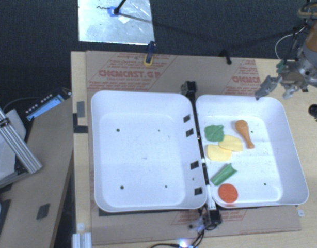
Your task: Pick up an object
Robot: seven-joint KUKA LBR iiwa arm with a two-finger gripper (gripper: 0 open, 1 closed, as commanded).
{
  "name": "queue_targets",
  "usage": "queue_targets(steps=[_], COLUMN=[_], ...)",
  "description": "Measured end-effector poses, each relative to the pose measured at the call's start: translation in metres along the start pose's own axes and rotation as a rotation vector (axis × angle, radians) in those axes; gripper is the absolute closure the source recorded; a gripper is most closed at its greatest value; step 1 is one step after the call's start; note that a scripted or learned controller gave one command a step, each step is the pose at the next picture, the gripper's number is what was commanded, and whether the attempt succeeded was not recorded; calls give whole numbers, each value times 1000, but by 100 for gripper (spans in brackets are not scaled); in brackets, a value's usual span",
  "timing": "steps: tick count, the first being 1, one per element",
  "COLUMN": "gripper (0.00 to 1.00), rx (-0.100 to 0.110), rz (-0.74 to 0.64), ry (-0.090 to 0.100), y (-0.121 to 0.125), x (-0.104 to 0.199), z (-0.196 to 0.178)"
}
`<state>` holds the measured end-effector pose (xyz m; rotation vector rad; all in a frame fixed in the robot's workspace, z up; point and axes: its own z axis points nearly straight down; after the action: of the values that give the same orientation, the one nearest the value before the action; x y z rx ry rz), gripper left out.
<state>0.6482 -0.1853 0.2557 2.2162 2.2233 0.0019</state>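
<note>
Toys of moulded plastic food lie clustered in the right white bin (290, 154), toward its inner wall, and any one of them would satisfy the task. From the far end of the cluster to the near end they are: a tan-and-orange plastic drumstick (244, 132), a dark green leafy plastic piece (214, 133), two pale yellow flat plastic slices (224, 148) that overlap each other, a green plastic pod-shaped piece (223, 174), and a flat red-orange plastic disc (228, 192). The left white bin (143, 149) sits alongside, sharing the black hinged divider.

The two-finger gripper (276, 84) hangs above the far right corner of the right bin, well apart from every toy, at the end of the grey arm (313, 50). Its jaws look spread, with nothing between them.

All the toys are probably light, hollow and rigid, with smooth skins that may slip under a pinch. The drumstick seems the best candidate: it lies apart from the others, stands a little proud of the floor, and its narrow shaft offers two opposing sides to close across. The yellow slices and the disc look thin and flat, so fingers could skid over them; the leaf touches a slice, which risks a crowded grasp.
</note>
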Motion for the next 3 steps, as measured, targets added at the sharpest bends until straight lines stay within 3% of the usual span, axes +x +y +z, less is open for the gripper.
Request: queue_targets(steps=[1,2,3], gripper=[100,100,100], rx=[-4,-14,-15], rz=[-3,-2,-4], ry=[-1,-5,-5], y=[1,22,21], x=[0,-22,-20], z=[-11,-120,-249])
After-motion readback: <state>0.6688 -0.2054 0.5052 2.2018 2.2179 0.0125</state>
